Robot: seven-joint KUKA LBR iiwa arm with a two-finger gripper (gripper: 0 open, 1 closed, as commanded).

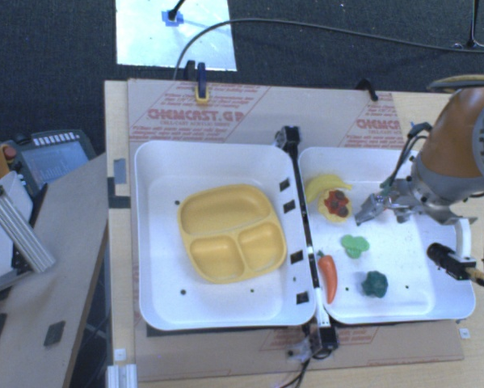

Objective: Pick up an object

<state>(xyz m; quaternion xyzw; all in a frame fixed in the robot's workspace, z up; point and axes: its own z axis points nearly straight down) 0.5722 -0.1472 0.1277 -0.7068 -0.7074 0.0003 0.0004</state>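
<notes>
Dark speckled carpet point(48, 47) covers the floor, with a pale metal sheet point(174, 21) lying on it beyond the desk point(116, 241). A brown printed board point(225, 107) tops the desk. A control pendant point(52, 162) rests at the left.

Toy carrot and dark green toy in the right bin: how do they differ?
The toy carrot is orange with a green top, long and tapered; the dark green toy is one colour, rounded and lumpy. The carrot lies lengthwise against the bin's left wall by the divider; the green toy sits out on the open floor. Both lie in the right bin, apart from the gripper.
</notes>
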